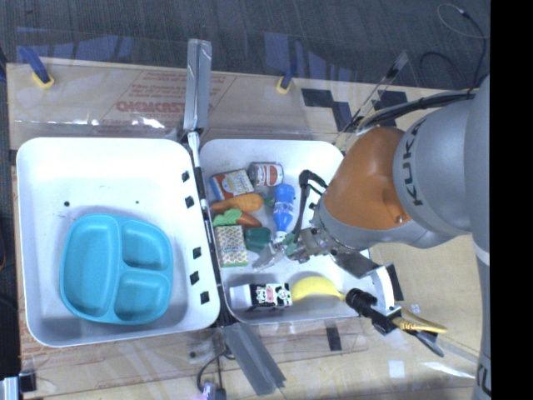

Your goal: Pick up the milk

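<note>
- The KUKA arm fills the right side of the frame, its orange band bulging over the right bin, wrist bent down into the clutter.
- Left bin: just a blue divided plate, well out of the action.
- The gripper sits low in the middle of the right bin, just beside the green block and the blue bottle. Whether its fingers are apart or together, I cannot tell; the metal blurs into the items under it, and nothing visibly sits between them.
- Here's the one that matters: the milk, a small carton with cow-spot print, lies on its side against the bin's near wall, toward the bottom of the frame from the gripper and near it.
- Its long axis runs left-right across the view, along that wall.
- The yellow banana touches the milk's right end, so that side looks crowded.
- My read: the coming move is a short shift toward the near wall, closing across the carton's short width, with little room against that wall.
</note>
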Action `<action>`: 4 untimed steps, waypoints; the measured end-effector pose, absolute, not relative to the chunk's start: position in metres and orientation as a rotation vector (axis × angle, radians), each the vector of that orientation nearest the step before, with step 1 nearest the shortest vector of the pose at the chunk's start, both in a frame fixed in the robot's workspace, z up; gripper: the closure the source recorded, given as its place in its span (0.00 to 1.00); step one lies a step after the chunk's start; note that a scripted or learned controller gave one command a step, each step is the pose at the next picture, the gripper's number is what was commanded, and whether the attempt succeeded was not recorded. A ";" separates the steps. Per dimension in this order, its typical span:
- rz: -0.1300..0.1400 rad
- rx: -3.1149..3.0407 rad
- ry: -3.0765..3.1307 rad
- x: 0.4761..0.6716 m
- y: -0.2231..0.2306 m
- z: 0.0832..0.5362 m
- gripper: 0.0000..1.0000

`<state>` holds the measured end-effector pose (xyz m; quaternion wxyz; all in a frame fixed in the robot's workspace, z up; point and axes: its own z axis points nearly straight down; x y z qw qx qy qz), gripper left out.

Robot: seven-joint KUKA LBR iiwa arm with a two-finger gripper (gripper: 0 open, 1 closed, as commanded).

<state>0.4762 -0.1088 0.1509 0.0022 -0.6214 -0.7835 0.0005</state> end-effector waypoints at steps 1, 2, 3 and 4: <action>0.004 -2.084 -2.344 0.475 -0.100 0.091 0.00; 0.005 -2.076 -2.350 0.475 -0.099 0.100 1.00; 0.000 -1.784 -2.585 0.477 -0.014 0.191 1.00; 0.002 -0.651 -3.070 0.476 0.026 0.191 1.00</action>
